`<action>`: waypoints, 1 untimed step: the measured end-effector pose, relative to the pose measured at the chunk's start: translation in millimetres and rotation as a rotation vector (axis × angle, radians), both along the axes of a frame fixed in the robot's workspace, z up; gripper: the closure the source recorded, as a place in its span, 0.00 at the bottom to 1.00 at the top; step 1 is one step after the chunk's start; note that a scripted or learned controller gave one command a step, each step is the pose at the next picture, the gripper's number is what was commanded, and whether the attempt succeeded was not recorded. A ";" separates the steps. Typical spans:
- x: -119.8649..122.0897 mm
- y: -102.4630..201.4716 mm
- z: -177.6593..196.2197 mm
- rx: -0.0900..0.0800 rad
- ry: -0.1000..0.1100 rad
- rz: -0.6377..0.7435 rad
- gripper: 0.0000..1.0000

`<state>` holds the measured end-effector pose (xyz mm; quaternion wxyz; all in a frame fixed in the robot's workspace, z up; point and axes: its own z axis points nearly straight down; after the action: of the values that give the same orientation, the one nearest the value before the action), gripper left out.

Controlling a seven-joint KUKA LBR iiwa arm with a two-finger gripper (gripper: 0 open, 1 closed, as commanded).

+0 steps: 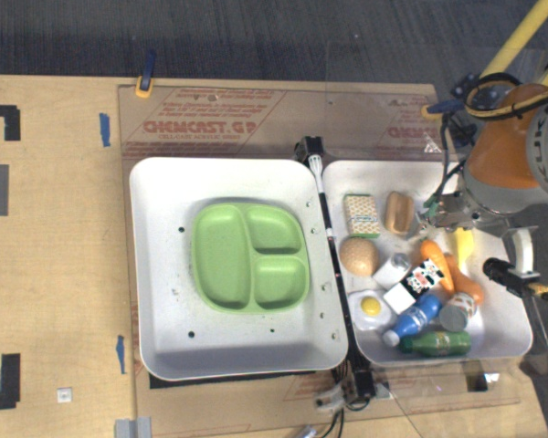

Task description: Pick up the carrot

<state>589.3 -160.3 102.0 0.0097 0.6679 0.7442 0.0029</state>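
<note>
Dark carpet behind a tan worktop (55, 245) w/ blue tape marks; two white bins, left bin (155, 245) holding a green tray (251, 255). Carrot (457, 276) lies in right bin (511, 331) among clutter, just below the pincer (443, 210); can't tell pincer state.

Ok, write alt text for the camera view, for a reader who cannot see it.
A grey arm with its gripper reaches from the right over the right bin, crowded with toy food including an orange carrot. The left bin holds a green divided plate.
</note>
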 end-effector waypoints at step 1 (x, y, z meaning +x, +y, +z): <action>-104.1 13.0 -9.9 0.001 -0.001 0.089 1.00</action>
<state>485.1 -147.4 92.1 0.0093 0.6340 0.7733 0.0041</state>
